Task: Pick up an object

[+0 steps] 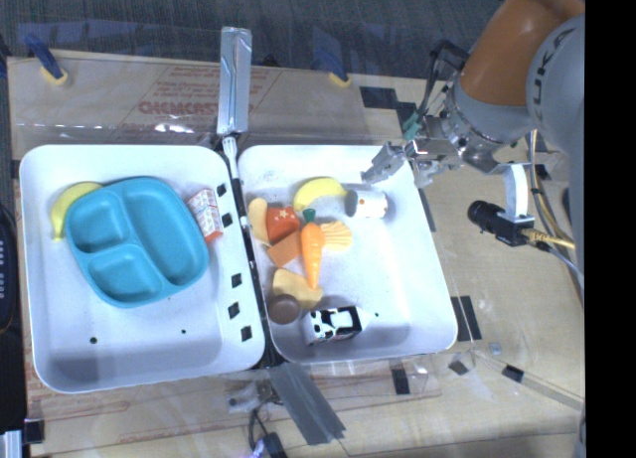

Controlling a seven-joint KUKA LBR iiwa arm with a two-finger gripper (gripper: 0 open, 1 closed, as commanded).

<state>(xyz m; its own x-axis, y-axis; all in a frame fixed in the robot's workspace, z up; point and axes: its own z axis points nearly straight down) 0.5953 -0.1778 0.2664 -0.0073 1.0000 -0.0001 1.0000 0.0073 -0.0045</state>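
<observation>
Two white bins (437, 287) are set on the counter. Fingers (397, 161) are seen empty; their opening cannot be told. A descent centred over the carrot (312, 252) is advised.

bins: 2 white, left bin (40, 277) and right bin (417, 277) | tray: 1 blue divided tray (134, 237) | banana: 1 yellow banana (68, 203) | carrot: 1 orange carrot (311, 252) | cow: 1 black-and-white cow toy (333, 323) | packet: 1 small red-and-white packet (206, 214)

Left bin (40, 347) holds a tray (139, 237) and carton (206, 214); right bin (417, 287) holds clustered toy food (303, 247), gripper (397, 163) above its far-right corner.
</observation>
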